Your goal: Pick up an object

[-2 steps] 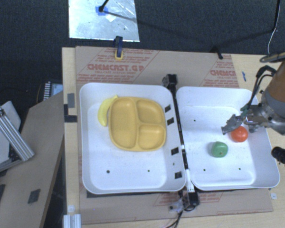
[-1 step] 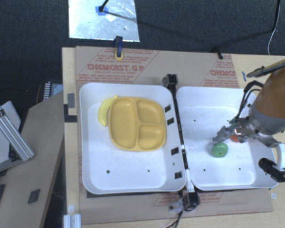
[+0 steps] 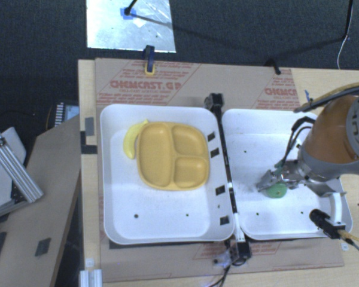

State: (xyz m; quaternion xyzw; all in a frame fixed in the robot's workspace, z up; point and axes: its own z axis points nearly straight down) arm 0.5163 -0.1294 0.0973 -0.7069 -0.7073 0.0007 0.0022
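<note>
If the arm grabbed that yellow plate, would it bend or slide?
Probably stiff: the plate looks like moulded plastic with three compartments. Likely light for its width, so a grip on one rim may tilt it. It rests in a smooth white bin, so a push may slide it.

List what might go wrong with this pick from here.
1. The small green object sits partly under the hand. If the hand is off-centre, the object may slide aside on the floor of the right bin.
2. The hand hides part of the object, so a grip can't be confirmed and the lift may come up empty.
</note>
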